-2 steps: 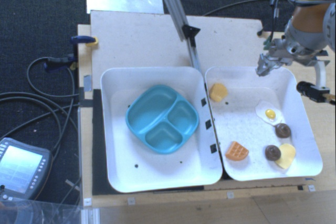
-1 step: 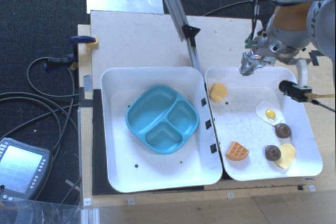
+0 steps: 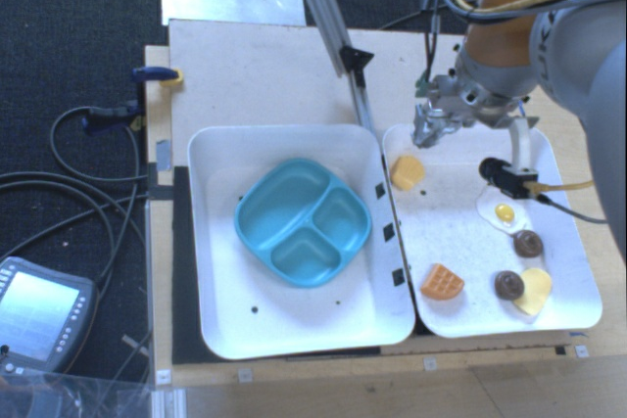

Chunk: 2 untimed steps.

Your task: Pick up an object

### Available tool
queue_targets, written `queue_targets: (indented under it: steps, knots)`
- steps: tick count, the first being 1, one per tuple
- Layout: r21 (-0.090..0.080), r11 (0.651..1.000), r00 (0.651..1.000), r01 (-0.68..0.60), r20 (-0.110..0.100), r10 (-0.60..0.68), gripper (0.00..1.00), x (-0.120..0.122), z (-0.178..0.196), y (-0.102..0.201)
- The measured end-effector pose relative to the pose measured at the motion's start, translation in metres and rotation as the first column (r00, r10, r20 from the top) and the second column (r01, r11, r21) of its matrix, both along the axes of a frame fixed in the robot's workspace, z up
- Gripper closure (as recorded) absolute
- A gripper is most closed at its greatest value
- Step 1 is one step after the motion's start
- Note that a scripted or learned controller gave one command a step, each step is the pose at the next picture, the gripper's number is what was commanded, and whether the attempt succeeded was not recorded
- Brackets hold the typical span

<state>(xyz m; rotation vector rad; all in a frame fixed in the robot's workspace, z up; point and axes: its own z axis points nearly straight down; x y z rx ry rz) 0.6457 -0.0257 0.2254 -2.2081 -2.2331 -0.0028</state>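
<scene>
The gripper (image 3: 428,134) hangs over the back left corner of the right bin (image 3: 568,308), just above and beside the yellow chunk (image 3: 408,173), and it's got nothing in it, though I honestly can't tell how wide it's set from this angle. If that chunk is the target, I'd shift a touch toward the bin's near side so it's centred, then drop straight down, because the bin's dividing wall sits right next to it. The waffle piece (image 3: 442,283) and fried egg (image 3: 502,210) sit well apart, so no crowding.
</scene>
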Motion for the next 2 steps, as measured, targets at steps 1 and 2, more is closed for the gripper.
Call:
queue_targets:
  steps: [1, 2]
  knots:
    - [0.001, 1.0, 1.0, -0.001, 0.0, 0.001, 1.0, -0.02, 0.009, 0.057]
    - [0.0, 1.0, 1.0, 0.0, 0.0, 0.0, 1.0, -0.026, 0.002, 0.102]
